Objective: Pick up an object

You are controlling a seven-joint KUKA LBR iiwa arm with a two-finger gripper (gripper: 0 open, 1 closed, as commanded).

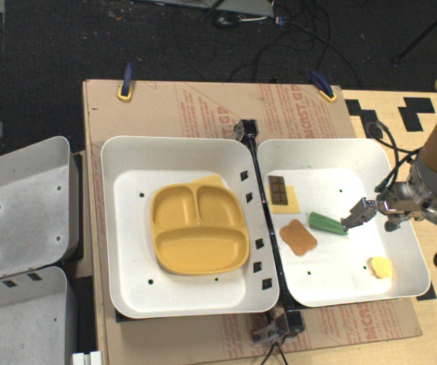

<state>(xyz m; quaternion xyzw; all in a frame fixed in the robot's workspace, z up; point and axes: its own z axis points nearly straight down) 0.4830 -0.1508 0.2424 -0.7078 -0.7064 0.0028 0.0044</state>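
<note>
The right bin (400, 280) holds a green oblong piece (327, 223), a brown toast-like piece (299, 238), a cream cracker with a chocolate bar on it (281, 195) and a small yellow lump (381, 268). My gripper (357, 214) reaches in from the right, low over the bin. Its dark tip sits right at the green piece's right end, touching or nearly so. I see nothing held between the fingers. The left bin (127, 280) carries a yellow divided plate (200, 229).
Both bins rest on a cardboard sheet (203, 105) fixed with clamps at the back. Black tabs line the divider between the bins (261, 226). Grey metal trays (20, 204) lie to the far left. Cables trail on the dark floor behind.
</note>
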